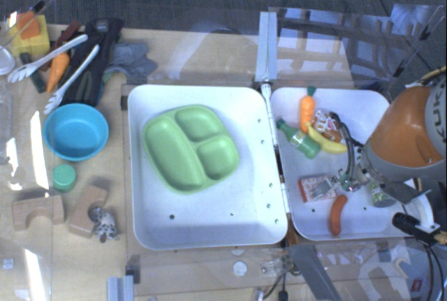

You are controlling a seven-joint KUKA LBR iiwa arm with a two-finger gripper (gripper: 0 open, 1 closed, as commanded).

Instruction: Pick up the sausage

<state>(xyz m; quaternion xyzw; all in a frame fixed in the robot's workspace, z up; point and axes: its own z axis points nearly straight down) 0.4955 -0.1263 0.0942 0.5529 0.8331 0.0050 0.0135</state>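
The sausage [337, 214], reddish-brown and short, lies near the front edge of the right bin [370, 224], pointing toward the camera. My gripper [347, 180] hangs just behind the sausage's far end, between it and a red packet [317, 188]. The grey and orange arm [412, 132] reaches in from the right and covers the bin's right side. Nothing shows in the gripper's grasp.
The right bin also holds a carrot [306, 108], a green bottle [299, 140], a banana [328, 141] and a small greenish item [379, 196]. A green divided plate [190, 147] sits in the left bin [209, 223]. A blue bowl [76, 130], utensils and wooden blocks lie on the bench at left.
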